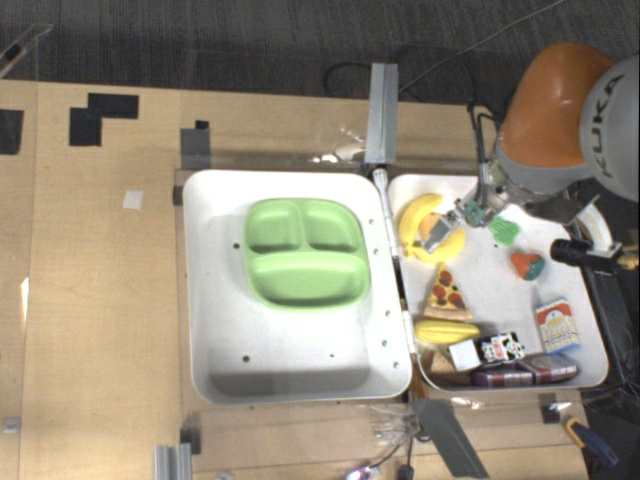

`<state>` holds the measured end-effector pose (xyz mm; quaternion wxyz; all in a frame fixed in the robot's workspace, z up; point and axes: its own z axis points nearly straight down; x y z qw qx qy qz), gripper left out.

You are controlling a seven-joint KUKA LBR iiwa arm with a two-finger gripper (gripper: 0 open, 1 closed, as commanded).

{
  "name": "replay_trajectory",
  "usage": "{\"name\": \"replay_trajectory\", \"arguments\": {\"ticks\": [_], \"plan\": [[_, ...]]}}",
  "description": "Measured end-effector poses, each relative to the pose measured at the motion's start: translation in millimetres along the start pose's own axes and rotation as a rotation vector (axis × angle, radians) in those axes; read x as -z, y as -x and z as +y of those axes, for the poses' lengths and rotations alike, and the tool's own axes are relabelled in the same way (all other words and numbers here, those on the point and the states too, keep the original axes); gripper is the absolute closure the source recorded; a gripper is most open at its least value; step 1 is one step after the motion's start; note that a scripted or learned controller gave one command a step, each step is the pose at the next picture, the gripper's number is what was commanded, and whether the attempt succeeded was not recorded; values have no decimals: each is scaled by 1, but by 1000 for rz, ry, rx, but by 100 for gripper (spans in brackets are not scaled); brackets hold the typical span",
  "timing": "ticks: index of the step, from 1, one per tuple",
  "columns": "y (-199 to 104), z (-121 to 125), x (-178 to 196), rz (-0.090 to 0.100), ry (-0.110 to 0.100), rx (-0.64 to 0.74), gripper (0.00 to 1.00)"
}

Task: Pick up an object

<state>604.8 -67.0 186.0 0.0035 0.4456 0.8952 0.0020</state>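
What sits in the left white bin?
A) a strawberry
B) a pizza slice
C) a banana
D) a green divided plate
D: the green divided plate lies alone in the left bin, while the banana, pizza slice and strawberry all lie in the right bin, where the hand reaches.

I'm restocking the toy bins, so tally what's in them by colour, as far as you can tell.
Yellow: 2, banana, second banana
Green: 2, divided plate, small green piece
Red: 1, strawberry
Mixed colours: 4, pizza slice, carton, two small packs by the front wall
Total: 9
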Motion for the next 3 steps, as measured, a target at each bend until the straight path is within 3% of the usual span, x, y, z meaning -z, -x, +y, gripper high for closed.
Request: {"name": "replay_trajectory", "arguments": {"ticks": [1,2,3], "plan": [[17,-24,-88,0,-1,-57,0],[39,5,-97,-2,1,-157,0],[39,7,-86,-4,6,-155,100]]}}
